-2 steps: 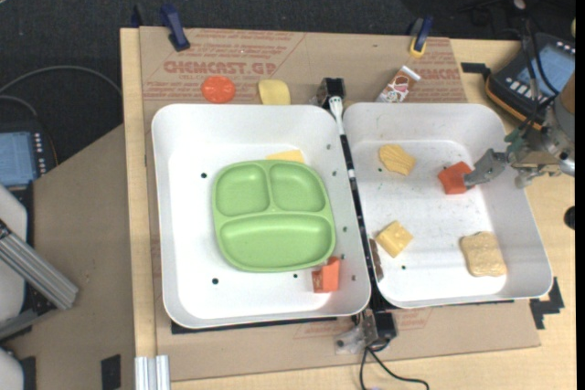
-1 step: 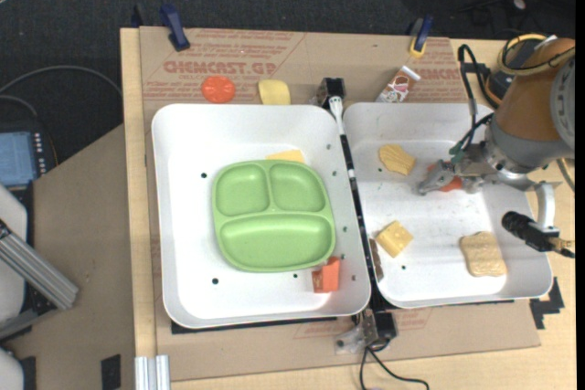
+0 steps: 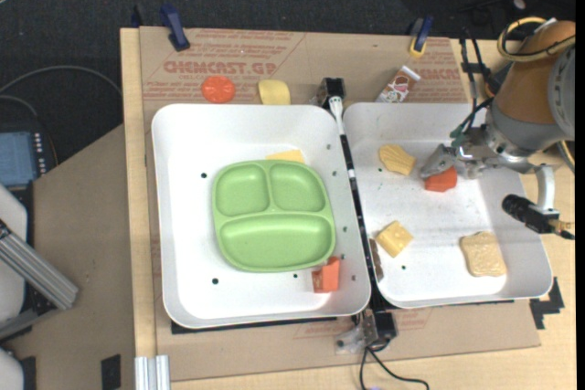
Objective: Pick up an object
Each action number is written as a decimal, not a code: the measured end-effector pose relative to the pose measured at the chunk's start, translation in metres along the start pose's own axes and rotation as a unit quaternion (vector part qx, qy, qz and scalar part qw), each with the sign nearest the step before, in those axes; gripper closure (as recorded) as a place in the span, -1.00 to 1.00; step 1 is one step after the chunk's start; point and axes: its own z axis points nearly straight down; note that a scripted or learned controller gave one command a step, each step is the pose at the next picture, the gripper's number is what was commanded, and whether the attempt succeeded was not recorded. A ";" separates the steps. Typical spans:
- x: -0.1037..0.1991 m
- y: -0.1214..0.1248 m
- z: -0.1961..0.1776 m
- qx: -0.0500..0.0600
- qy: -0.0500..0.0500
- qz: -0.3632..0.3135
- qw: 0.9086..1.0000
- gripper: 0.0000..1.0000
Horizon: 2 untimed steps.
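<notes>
From the right edge of the camera view the grey arm (image 3: 535, 100) with its orange band bends low into the right bin (image 3: 512, 288), and its gripper (image 3: 442, 167) sits just over a small red-orange piece (image 3: 441, 181) near the bin's middle. Whether the claw is apart or clamped cannot be told, since its tip is dark and small. The right bin also holds a yellow chunk (image 3: 397, 160), a yellow wedge (image 3: 395, 238) and a tan cracker-like piece (image 3: 483, 254); the left bin (image 3: 183, 288) holds a green divided plate (image 3: 273, 216) and an orange block (image 3: 326, 275).
</notes>
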 end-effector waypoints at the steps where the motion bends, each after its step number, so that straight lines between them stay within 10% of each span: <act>1: 0.000 0.000 -0.011 -0.001 0.000 0.000 1.000 1.00; 2: 0.113 0.002 -0.106 -0.004 0.003 -0.005 1.000 1.00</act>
